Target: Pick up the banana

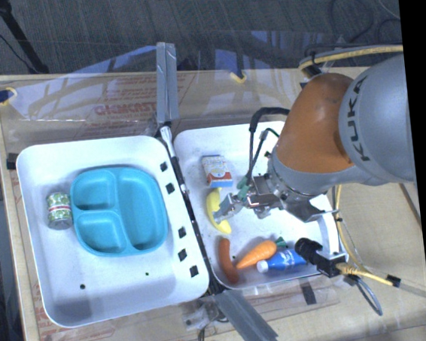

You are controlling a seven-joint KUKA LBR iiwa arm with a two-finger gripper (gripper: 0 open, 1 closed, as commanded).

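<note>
A yellow banana [215,208] lies in the right bin [193,149], near its left wall. My gripper [232,206] hangs just to the banana's right, its metal fingertips right at the fruit's edge. The grey arm with its orange band [312,137] covers the right part of this bin. Whether the banana sits between the fingers is unclear from this angle.
In the right bin sit a small red and white carton [216,170] behind the banana, a sausage [224,257], a carrot [256,254] and a blue and white bottle [284,260] in front. The left bin [98,299] holds a blue divided tray [120,209] and a small can [59,209].
</note>
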